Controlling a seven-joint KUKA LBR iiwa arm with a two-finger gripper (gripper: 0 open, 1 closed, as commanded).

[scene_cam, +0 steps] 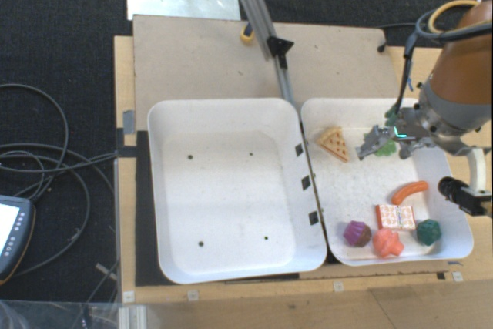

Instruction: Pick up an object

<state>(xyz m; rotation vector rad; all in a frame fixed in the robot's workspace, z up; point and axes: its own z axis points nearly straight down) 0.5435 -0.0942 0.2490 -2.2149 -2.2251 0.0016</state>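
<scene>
A KUKA arm's two-finger pincer (373, 144) hangs low over the right-hand bin (336, 110), its grey fingers spread apart with nothing between them and a green object (387, 149) just behind it, partly hidden. A waffle-patterned wedge toy (334, 143) lies just to the pincer's left. Nearer the camera sit an orange sausage (409, 192), a pink-and-white box (396, 217), a purple toy (356, 233), a coral toy (387, 243) and a dark green toy (428, 231); the left-hand bin (166, 189) lies well off to its left.
</scene>
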